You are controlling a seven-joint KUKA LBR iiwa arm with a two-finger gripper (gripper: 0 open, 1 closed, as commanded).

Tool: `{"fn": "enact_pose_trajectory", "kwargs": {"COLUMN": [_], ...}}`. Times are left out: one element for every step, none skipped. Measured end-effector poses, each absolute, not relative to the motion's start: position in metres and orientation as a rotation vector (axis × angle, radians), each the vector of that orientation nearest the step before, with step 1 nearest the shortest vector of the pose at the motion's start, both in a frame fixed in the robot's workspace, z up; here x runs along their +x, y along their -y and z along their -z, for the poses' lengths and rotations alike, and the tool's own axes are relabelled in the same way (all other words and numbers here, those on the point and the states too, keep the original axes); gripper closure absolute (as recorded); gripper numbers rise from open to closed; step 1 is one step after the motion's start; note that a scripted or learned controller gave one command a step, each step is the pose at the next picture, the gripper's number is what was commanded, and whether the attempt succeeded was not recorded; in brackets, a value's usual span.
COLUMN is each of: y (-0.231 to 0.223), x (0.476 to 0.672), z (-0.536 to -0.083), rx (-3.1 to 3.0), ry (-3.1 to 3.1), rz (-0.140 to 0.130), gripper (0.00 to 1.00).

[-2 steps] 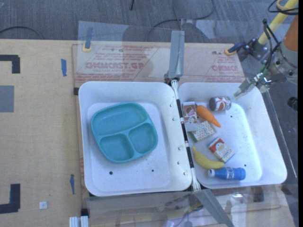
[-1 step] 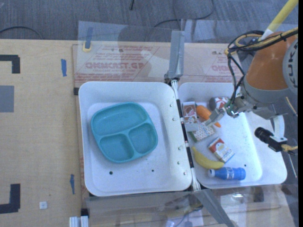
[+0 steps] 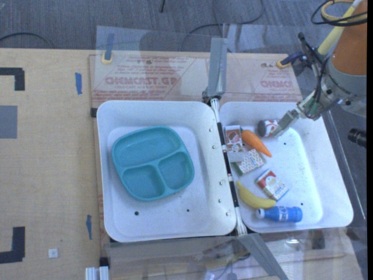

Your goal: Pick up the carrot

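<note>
Carrot [image 3: 256, 143] lies in right bin [image 3: 326, 174], beside small carton [image 3: 233, 136]. Gripper [image 3: 284, 123] sits just right of it near can [image 3: 267, 127]; can't tell its state.

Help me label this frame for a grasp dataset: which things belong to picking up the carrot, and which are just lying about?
Belongs to the job:
- small orange tapered carrot, right bin
- grey two-finger gripper, near that bin's top edge

Just lying about:
- teal three-compartment plastic plate, left bin
- yellow curved banana
- blue plastic bottle
- red-and-white small carton
</note>
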State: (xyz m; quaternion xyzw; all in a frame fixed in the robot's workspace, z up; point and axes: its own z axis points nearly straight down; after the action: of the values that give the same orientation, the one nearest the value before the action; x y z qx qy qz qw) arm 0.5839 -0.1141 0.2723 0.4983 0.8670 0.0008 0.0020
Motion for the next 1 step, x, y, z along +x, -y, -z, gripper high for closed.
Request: {"fn": "enact_pose_trajectory", "kwargs": {"y": [0.0907], "x": [0.5604], "z": [-0.2540], "rx": [1.716], "ry": [-2.632], "rz": [0.000], "gripper": [0.00]}}
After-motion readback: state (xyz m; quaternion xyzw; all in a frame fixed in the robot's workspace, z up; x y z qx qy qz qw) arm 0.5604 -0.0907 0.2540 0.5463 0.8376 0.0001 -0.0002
